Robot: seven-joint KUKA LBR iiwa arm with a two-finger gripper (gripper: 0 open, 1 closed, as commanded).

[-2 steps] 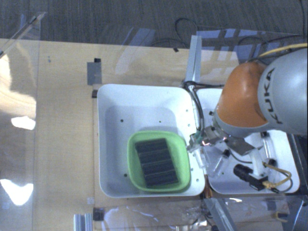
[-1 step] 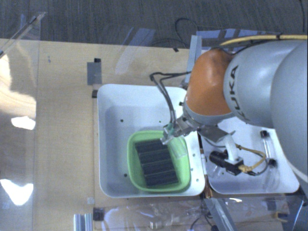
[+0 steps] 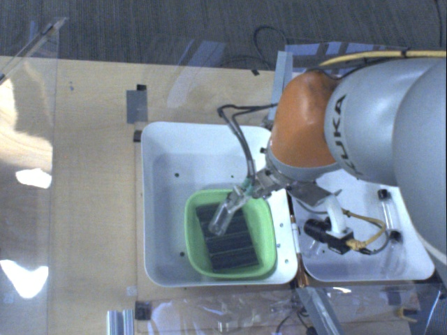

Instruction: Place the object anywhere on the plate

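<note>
A green square plate (image 3: 264, 223) lies in the front right corner of the left white bin (image 3: 160, 187). A dark ridged rectangular object (image 3: 234, 246) rests flat on the plate and covers most of its middle. My gripper (image 3: 221, 222) reaches in from the right and hangs low over the object's upper left part. Whether it touches the object cannot be told from this view.
The arm's orange band and grey body (image 3: 314, 128) overhang the divide between the bins and hide much of the right bin (image 3: 419, 267). Bare white floor of the left bin lies behind and left of the plate. Wooden bench surface (image 3: 70, 187) stretches to the left.
</note>
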